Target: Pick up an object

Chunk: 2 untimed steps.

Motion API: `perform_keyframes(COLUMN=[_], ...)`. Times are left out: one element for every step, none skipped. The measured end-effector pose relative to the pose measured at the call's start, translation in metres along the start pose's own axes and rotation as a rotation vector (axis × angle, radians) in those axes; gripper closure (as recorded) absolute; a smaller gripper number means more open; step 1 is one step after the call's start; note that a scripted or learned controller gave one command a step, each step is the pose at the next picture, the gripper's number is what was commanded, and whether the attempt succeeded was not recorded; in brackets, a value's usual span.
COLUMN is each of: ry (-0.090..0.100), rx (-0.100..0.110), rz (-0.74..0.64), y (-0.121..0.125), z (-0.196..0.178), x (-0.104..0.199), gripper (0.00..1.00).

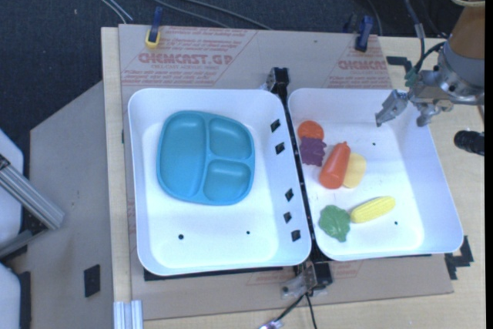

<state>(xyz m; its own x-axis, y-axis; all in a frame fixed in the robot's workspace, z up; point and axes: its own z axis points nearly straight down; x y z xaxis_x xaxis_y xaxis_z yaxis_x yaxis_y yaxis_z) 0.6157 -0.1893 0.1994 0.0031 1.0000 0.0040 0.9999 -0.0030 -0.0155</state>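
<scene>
The hand point(406, 110) hovers over the right bin's point(431, 189) far right, fingers apart and holding nothing. The carrot point(334, 165) lies mid-bin, touching the yellow piece point(355, 171). It looks light, stiff and slick; gripping across its thick middle seems safest.

Two white bins are seen side by side: the left bin point(146, 189) and the right bin point(431, 204). A sky-blue divided plate point(206, 158) is held in the left bin. In the right bin, an orange carrot point(334, 166), a purple toy point(312, 151), a pale yellow piece point(354, 170), a yellow corn cob point(373, 209) and a green broccoli point(334, 222) are gathered. The board point(231, 50) beneath is tan with red lettering, and a yellow clamp point(154, 33) and a blue clamp point(363, 33) are fixed at its far edge.
</scene>
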Motion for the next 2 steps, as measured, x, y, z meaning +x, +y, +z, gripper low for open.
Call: perform_keyframes(ry=[-0.003,-0.002], rx=[-0.015,-0.011], rz=[-0.004,-0.004], y=[0.003,-0.004], z=[-0.009,0.04], x=[0.001,0.007], gripper=[0.0,0.0])
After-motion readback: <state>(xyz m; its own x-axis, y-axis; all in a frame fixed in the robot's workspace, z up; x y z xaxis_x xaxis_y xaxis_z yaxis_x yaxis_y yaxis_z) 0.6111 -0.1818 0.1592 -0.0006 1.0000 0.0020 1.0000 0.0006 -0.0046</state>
